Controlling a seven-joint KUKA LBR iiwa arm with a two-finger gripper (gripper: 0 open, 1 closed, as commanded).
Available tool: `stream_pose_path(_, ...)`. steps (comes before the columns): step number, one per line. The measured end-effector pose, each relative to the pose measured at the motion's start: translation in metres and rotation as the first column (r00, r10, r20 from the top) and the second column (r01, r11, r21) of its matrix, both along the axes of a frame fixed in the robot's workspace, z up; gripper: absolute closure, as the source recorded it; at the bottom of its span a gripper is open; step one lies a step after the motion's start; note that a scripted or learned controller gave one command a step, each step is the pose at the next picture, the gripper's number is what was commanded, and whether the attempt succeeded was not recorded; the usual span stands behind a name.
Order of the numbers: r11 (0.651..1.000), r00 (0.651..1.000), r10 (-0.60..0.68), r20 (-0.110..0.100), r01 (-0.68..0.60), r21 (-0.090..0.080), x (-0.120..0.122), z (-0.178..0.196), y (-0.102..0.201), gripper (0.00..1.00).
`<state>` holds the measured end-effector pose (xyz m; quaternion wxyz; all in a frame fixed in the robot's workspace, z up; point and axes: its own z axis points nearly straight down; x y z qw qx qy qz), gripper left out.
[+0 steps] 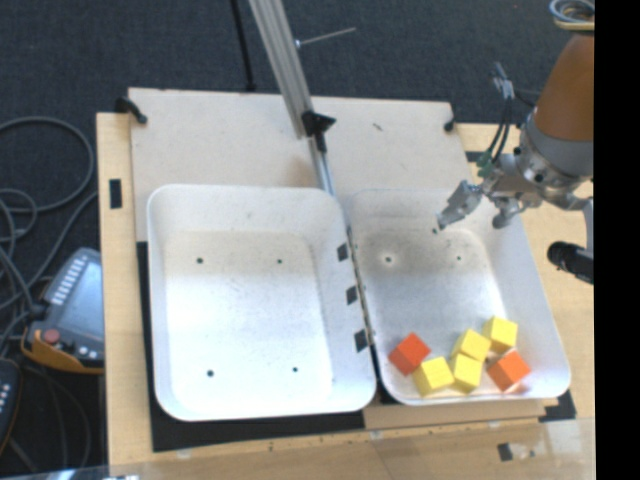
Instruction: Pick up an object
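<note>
Gripper hovers over far side of right bin, fingers apart, holding nothing. Yellow and orange blocks clustered at bin's near right corner, well apart from gripper.

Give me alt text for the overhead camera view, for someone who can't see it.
A grey robot arm's gripper hovers over the far end of the right white bin, whose near end holds four yellow blocks and two orange blocks. The left white bin sits alongside.
</note>
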<state>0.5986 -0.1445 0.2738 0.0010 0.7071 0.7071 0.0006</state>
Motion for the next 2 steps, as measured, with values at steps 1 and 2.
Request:
stream_pose_path(1,1.000,1.000,-0.006,-0.009,0.006,-0.001,-0.090,-0.055,-0.043,0.00)
stream_pose_path(2,1.000,1.000,0.004,0.006,-0.004,-0.002,-0.107,-0.152,-0.066,0.00)
